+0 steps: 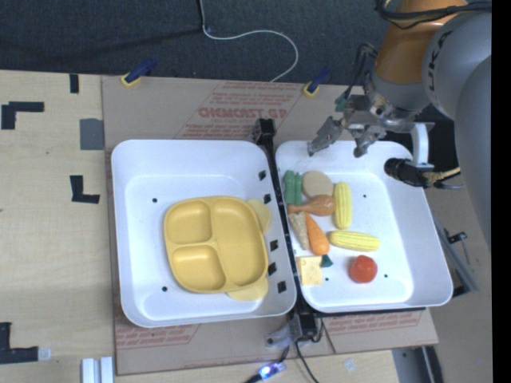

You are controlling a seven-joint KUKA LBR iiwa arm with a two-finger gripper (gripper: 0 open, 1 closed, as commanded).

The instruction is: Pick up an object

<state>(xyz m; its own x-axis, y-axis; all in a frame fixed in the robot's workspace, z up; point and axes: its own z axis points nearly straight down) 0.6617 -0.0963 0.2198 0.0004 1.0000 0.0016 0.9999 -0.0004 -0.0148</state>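
Observation:
My gripper [342, 140] hangs open over the far edge of the right bin [415, 250], with nothing between its two dark fingers. Below it in that bin lie toy foods: a green pepper [292, 185], a tan potato [317, 183], a chicken drumstick [315, 206], an upright corn cob [342, 204], a carrot [317, 234], a second corn cob [354, 241], a red tomato [362, 269], a cheese cube [310, 270] and a pale wedge [299, 227]. The nearest pieces sit a short way toward the camera from the fingertips.
The left bin [136, 214] holds a yellow divided tray [214, 242] with a yellow piece under its near edge. A black clip [265, 128] sits where the bins meet. A white cable [247, 34] loops across the dark backdrop.

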